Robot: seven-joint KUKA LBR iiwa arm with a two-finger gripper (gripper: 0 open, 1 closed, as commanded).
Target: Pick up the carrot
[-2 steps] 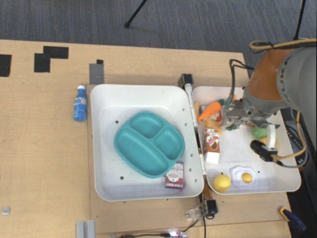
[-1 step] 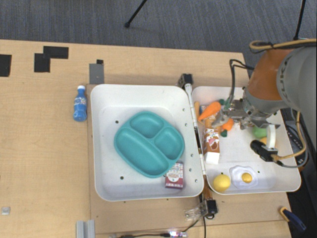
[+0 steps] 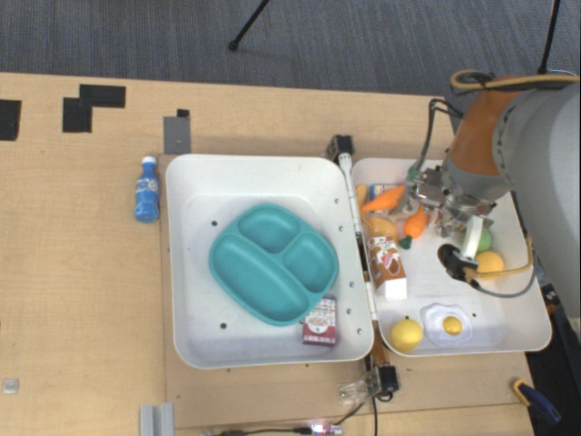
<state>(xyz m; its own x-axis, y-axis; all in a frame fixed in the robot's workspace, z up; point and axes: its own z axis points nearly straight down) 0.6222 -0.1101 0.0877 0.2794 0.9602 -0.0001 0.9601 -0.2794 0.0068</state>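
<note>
A small orange carrot [image 3: 415,224] with a green tip lies in the right bin [image 3: 508,339], near its upper middle. A second orange, tapered piece [image 3: 383,199] lies just to its upper left, by the bin's left wall. My gripper [image 3: 432,200] hangs low over the bin right beside the carrot, at its upper right, under the grey arm with its orange band [image 3: 477,139]. The wrist body hides the gripper's tips, and I see nothing held in it.
The right bin also holds a brown-and-white box [image 3: 389,267], a bread roll [image 3: 380,227], a lemon [image 3: 407,333], a fried egg [image 3: 448,323], a yellow fruit [image 3: 489,262] and a green item [image 3: 486,240]. The left bin [image 3: 186,334] holds a teal divided plate [image 3: 272,262] and a small carton [image 3: 320,322]. A blue bottle [image 3: 147,190] lies on the bench.
</note>
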